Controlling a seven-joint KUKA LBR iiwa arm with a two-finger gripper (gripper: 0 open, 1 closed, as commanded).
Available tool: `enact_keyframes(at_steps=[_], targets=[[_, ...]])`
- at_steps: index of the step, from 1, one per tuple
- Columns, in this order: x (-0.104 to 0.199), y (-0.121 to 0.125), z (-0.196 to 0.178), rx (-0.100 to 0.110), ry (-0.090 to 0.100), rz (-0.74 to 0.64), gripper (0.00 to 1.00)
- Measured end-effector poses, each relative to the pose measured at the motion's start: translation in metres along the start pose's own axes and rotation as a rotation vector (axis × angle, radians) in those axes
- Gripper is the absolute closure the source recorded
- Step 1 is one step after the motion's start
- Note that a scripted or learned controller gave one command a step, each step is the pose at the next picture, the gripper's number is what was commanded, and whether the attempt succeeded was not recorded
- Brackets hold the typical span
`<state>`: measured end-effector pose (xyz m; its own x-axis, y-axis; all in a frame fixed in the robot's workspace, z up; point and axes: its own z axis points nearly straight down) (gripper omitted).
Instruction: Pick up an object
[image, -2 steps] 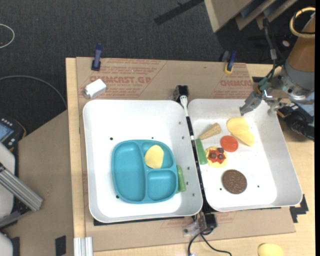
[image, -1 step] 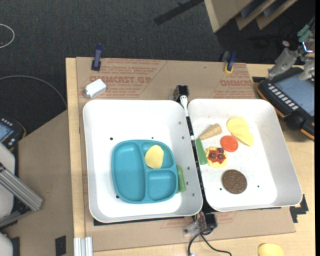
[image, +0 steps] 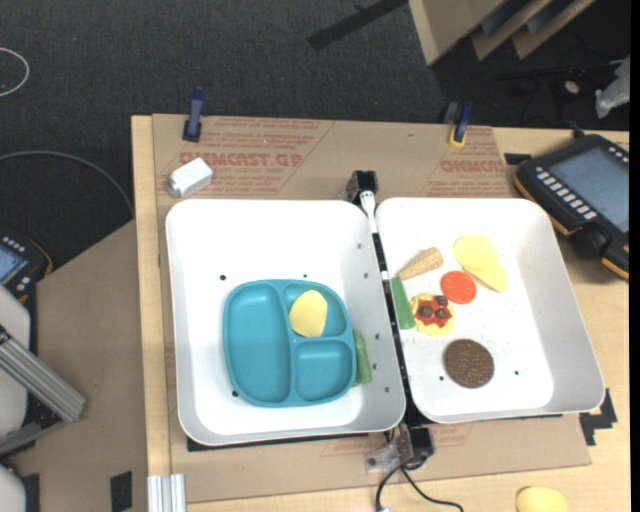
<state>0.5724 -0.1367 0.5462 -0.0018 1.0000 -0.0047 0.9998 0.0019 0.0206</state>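
The left shallow white bin (image: 200, 250) holds a teal plastic divided tray (image: 265, 345); a pale yellow oval piece (image: 309, 314) rests in its upper right compartment. The right shallow white bin (image: 540, 260) contains a tan cone (image: 421, 263), a yellow curved piece (image: 480, 262), an orange-red disc (image: 459, 287), a brown round cookie (image: 468, 362) and a green strip (image: 402, 303) along its left wall. The tool's state cannot be told.

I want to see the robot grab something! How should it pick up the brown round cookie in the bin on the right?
The brown cookie lies flat on the floor of the right bin, apart from the other food. Probably best to come straight down from above and pinch it across its round edge. Its near side is close to the bin's wall, so spanning it left to right looks safer.
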Motion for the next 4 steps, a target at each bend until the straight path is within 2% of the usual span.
enact_keyframes(at_steps=[1, 2, 3, 4], targets=[[0.054, -0.009, 0.143, 0.035, 0.008, -0.003, 0.0], [0.079, -0.026, 0.001, 0.001, 0.004, -0.003, 0.0], [0.142, -0.068, 0.11, 0.033, 0.007, -0.005, 0.0], [0.138, -0.065, 0.093, 0.014, 0.004, 0.001, 1.0]])
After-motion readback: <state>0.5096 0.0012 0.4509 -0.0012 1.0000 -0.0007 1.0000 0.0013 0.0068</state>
